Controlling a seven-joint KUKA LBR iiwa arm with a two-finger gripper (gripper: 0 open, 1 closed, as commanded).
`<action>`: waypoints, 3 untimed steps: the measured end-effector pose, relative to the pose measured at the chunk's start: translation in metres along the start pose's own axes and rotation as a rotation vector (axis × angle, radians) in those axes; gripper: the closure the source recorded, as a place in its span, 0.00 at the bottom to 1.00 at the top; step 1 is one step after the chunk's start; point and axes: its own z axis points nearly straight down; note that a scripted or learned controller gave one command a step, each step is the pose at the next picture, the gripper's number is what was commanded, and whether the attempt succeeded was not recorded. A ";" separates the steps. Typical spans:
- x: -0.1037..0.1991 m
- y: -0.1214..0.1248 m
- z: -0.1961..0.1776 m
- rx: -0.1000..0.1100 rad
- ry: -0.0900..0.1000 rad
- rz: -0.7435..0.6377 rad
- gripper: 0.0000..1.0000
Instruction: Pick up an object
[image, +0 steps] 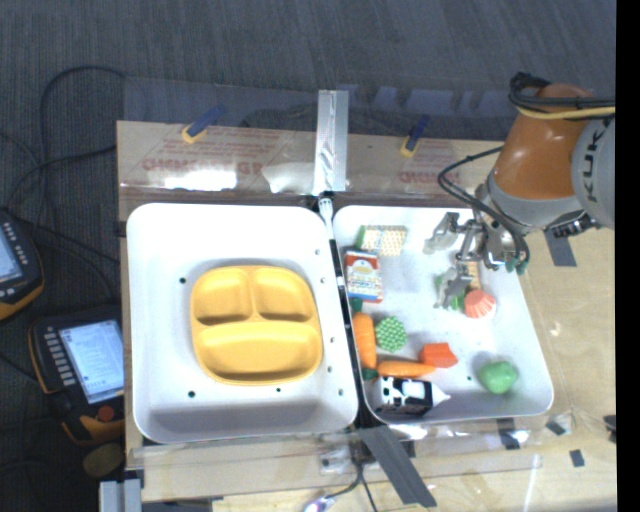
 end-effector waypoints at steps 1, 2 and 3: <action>0.071 -0.024 0.061 0.002 -0.010 -0.099 0.00; 0.119 0.009 0.060 0.008 -0.018 -0.246 0.00; 0.074 0.057 0.060 0.009 -0.016 -0.321 0.00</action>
